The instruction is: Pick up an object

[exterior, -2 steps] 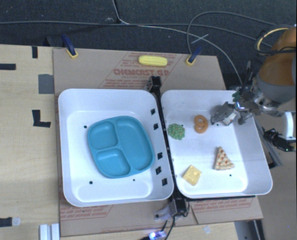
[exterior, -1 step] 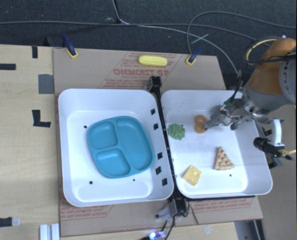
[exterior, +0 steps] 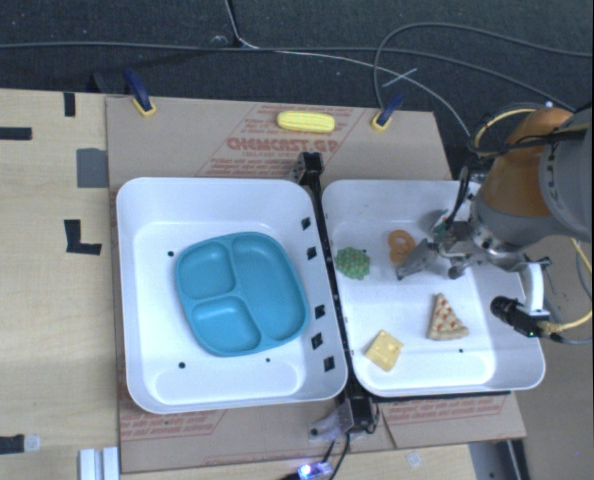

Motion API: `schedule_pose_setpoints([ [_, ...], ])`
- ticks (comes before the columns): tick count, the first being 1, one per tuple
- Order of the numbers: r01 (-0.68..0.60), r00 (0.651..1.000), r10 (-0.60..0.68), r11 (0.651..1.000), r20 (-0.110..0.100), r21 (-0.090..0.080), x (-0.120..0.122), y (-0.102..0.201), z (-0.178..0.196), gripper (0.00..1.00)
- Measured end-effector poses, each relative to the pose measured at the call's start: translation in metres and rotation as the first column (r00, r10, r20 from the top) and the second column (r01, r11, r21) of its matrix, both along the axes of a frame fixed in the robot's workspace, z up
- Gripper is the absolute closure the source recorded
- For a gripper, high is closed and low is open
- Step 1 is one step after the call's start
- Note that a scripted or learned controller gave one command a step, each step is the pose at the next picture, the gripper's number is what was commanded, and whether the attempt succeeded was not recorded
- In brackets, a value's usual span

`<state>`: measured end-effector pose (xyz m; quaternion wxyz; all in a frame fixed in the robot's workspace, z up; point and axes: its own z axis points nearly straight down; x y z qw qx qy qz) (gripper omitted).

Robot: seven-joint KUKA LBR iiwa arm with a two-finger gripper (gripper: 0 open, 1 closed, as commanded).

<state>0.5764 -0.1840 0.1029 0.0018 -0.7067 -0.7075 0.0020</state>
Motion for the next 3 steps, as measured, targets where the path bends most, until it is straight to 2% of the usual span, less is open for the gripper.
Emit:
schedule_pose_setpoints([
  [1,-0.001,1.0,0.001,1.0,0.004,0.001,0.001,0.001,0.012,1.0],
  [3,-0.001,1.0,0.001,1.0,0.012,-0.002,0.007,0.002,0.137,1.0],
])
